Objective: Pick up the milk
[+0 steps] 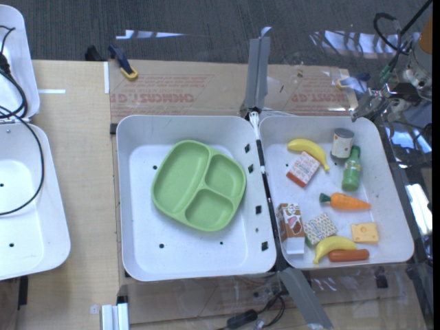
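Observation:
The milk [291, 225] is a small brown and white carton lying on its side near the front left corner of the right bin [393, 184]. It lies just left of a speckled square block [320, 227]. My gripper [370, 104] hangs above the bin's far right corner, well away from the milk and higher than the bin's contents. Nothing shows in its grasp.
Around the milk lie a red box [303, 168], two bananas [307, 150] [333, 245], a can [342, 143], a green bottle [351, 170], a carrot [347, 201], a cheese wedge [364, 233] and a red sausage [348, 256]. The left bin [130, 205] holds a green divided plate [199, 184].

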Controlling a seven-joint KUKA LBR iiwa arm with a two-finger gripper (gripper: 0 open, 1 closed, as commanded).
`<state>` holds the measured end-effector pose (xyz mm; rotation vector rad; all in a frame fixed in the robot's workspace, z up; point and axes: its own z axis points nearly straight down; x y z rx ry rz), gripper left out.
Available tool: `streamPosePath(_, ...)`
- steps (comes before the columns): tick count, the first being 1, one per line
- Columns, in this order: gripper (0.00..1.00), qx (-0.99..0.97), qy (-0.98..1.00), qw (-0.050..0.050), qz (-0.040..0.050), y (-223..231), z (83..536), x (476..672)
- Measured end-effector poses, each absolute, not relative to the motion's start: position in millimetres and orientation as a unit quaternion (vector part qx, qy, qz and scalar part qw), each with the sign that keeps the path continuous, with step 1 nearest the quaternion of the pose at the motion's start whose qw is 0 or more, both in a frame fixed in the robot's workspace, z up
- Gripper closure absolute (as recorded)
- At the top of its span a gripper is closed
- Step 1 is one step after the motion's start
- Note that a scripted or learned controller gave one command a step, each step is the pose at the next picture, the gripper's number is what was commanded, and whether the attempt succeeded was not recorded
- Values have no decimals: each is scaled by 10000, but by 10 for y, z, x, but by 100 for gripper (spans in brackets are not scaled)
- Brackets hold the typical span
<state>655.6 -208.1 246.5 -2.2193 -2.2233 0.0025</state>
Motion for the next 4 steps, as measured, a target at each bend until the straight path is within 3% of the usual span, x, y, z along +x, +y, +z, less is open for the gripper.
streamPosePath(1,0,-5850,-8110,2,2,-1273,916,5756)
streamPosePath(2,100,-5869,-8097,-4,0,-1288,1013,5759)
streamPosePath(3,100,-5484,-8362,-3,2,-681,1914,5538)
streamPosePath(4,100,-5155,-8569,5,5,-334,1911,4776)
